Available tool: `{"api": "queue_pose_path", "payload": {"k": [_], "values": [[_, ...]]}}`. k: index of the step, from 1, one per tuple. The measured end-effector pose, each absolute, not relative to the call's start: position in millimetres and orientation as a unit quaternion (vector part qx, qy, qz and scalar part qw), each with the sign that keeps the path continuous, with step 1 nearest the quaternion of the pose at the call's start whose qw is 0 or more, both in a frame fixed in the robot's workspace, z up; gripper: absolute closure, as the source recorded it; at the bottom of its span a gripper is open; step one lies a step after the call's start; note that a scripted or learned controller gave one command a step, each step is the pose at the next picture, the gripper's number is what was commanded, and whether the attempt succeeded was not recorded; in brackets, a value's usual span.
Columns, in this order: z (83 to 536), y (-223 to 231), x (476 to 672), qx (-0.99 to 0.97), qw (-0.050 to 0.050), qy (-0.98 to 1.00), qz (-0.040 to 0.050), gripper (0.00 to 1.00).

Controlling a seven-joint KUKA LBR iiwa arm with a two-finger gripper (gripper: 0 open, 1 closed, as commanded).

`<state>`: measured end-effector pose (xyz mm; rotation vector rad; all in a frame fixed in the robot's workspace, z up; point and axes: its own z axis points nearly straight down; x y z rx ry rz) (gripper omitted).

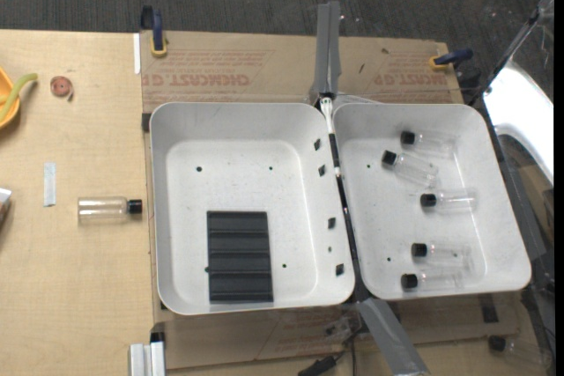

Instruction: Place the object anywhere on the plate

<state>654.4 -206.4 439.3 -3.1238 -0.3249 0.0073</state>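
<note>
Across the shallow white plastic bin on the view's right, five small clear vials with black caps are scattered, all lying flat: two near the far wall, one at mid-bin and two by the near wall. Each is laid with its long axis roughly across the view, cap toward the other bin. The black ribbed rectangular plate is set flat in the near part of the left white bin, well apart from every vial. Any vial chosen must therefore be carried leftward over the two adjoining bin walls. How the jaws stand cannot be told. A sixth clear vial is left on the wooden bench.
</note>
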Motion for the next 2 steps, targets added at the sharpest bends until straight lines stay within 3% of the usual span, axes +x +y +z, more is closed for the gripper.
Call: {"api": "queue_pose_path", "payload": {"k": [1,2], "values": [[440,-222,653.7,-0.995,0.000,-0.101,0.0021,0.00],[440,-222,585.1,-0.995,0.001,-0.101,0.0025,0.00]]}}
